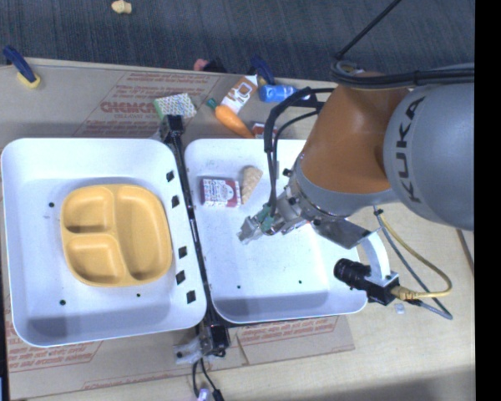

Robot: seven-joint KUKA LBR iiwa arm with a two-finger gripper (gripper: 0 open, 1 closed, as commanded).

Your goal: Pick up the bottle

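Note:
A small white bottle with an orange label (239, 95) lies on the cardboard behind the right bin (234, 295), outside both bins. My gripper (256, 225) hangs low over the middle of the right bin, pointing left, well in front of that bottle. The grey and orange arm (376, 153) covers the bin's right half and whatever lies under it. A red packet (220, 191) and a tan cone (249, 181) lie in the right bin just behind the gripper, apart from it.
The left bin (25, 249) holds a yellow divided plate (115, 233). Behind the bins lie an orange carrot (232, 120), a blue item (275, 93) and a green patterned packet (175, 105). Black clips line the wall between the bins (186, 224).

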